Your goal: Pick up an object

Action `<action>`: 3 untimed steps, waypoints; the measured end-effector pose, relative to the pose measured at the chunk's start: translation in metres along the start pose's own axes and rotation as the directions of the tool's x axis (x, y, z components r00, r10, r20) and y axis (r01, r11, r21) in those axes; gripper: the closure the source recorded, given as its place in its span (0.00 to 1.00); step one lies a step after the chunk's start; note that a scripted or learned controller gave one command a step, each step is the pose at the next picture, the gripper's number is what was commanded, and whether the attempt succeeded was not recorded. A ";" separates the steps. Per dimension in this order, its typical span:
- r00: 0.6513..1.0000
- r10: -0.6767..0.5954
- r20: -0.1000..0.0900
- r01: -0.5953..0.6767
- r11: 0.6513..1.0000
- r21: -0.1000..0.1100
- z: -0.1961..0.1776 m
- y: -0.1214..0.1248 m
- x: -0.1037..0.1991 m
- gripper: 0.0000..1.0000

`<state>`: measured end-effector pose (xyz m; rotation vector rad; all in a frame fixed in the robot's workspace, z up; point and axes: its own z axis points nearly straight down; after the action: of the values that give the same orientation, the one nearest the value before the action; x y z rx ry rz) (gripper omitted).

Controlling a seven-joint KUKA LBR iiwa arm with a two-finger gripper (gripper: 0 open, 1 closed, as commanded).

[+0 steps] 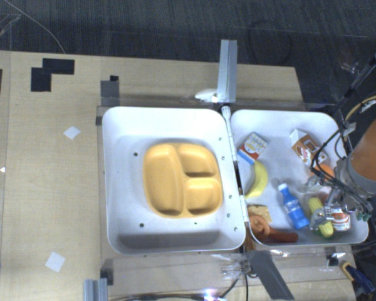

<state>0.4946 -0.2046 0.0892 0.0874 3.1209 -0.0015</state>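
You have two white bins side by side in the middle of the frame. The left bin (119, 168) carries a yellow divided tray (182, 179), sitting near its centre. The right bin (282, 121) holds the small goods: a small carton (252, 146) toward its upper left, a banana (259, 179) just below that, a blue bottle (292, 205) in the centre, a brown carton (304, 147) toward the upper right, a sausage (279, 236) and a tan pastry-like item (259, 216) along the lower left edge.

Your arm (370, 152) comes in at the right edge of the frame, and the gripper (334, 211) is down in the lower right corner of the right bin. An ear of corn (320, 215) lies just left of it, close enough to look as if it touches, and a small can with a red label (339, 221) sits right beneath it. The blue bottle lies a little further left, apart from the tool. Cables and the wrist cover the tool's tip, so you cannot tell whether it is spread or closed, nor whether anything is in it.
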 end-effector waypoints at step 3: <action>0.968 -0.251 0.000 0.251 0.968 -0.002 0.002 0.047 -0.132 1.00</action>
<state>0.6287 -0.1654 0.0893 -0.3086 3.1069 -0.0020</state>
